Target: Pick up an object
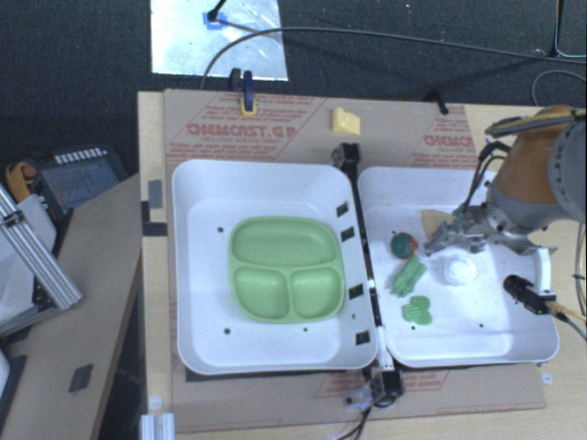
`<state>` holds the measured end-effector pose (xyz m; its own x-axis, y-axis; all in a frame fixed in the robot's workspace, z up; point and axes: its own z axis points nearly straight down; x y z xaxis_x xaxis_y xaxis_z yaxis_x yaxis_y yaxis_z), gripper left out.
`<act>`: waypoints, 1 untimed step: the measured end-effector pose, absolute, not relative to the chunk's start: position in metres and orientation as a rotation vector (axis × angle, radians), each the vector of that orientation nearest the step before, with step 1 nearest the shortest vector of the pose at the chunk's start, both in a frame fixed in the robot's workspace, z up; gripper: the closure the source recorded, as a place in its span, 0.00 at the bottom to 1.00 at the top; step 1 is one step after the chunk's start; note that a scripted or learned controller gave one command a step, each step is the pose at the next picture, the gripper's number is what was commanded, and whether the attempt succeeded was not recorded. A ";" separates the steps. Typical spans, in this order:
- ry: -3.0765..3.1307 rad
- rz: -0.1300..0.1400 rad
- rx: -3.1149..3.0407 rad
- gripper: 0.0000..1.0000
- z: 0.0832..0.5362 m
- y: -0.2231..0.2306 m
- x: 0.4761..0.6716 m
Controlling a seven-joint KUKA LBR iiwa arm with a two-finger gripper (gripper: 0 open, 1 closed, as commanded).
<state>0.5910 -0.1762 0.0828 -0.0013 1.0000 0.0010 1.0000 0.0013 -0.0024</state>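
The counter (303,117) is seen from above, covered by a brown printed board on which two shallow white bins are set side by side, touching along a black hinged seam. The left bin (197,200) is occupied by a pale green divided tray (285,268), which is laid flat near its middle, with one wide compartment at the back and two smaller ones at the front. The right bin (495,337) is entered from the right by the arm (541,172), whose grey body and orange band are seen over the bin's far right corner. The gripper (447,242) is lowered into the right bin, just behind and beside a white ball (458,269); whether it is apart or together cannot be told from this slant, and nothing is seen clamped in it.

Several small things are scattered in the left half of the right bin. A tan flat piece (435,219) is lying close to the gripper, towards the back. A dark teal ball with a red patch (403,244) is placed near the seam, just left of the gripper. A green elongated toy (409,275) is lying aslant just below it, and a smaller bright green toy (417,311) is placed nearer the front edge. A yellow block (346,121) is resting on the board behind the bins, well apart from them
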 end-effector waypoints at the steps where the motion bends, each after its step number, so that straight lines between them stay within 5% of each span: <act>1: -2.226 -0.003 -2.223 1.00 0.097 -0.177 0.593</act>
